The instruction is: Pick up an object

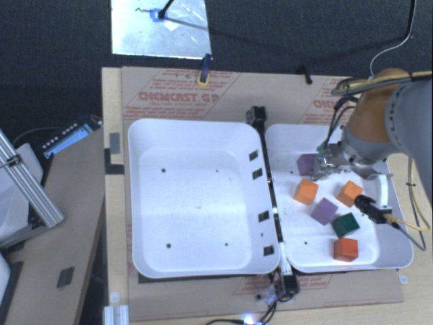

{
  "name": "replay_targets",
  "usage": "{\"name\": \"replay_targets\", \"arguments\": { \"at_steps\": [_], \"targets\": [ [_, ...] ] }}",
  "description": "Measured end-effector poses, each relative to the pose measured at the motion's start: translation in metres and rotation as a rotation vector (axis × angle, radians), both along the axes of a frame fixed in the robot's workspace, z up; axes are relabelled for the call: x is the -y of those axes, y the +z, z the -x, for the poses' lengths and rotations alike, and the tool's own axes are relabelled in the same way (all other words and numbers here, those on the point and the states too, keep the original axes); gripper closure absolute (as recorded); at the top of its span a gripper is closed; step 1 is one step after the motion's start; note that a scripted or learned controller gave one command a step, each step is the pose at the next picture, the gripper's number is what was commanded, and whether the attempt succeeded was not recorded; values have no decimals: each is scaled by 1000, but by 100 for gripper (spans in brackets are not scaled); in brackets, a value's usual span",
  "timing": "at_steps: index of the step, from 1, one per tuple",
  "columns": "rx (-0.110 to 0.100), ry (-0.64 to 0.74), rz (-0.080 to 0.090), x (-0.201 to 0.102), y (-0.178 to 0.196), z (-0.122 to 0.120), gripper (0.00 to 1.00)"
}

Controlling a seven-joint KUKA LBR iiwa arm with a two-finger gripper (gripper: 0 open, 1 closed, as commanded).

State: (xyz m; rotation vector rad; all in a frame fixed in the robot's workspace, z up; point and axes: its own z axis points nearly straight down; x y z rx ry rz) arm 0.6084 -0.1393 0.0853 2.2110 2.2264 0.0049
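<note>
In the camera view, the task is being judged as not yet done: no block is being seen lifted. All six blocks are lying on the floor of the right bin [399,249]. A purple block [307,163] is lying nearest the bin's far edge, just beside the gripper [325,164], which is hanging low over it. An orange block [306,191], a second orange block [350,193], a lilac block [324,210], a green block [346,225] and a red block [346,249] are lying nearer the near edge. The left bin [145,181] is standing alongside. The grasp and lift are being left to do. Whether the claw is open or closed cannot be told, since it is small and partly being hidden by the wrist and cables.
</note>
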Motion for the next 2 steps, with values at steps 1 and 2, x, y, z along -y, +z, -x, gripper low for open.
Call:
{"name": "replay_targets", "arguments": {
  "at_steps": [1, 2],
  "targets": [
    [-9, -7, -3, -20, -1, 70, 100],
    [-39, -1, -2, -42, -2, -37, 100]
  ]
}}
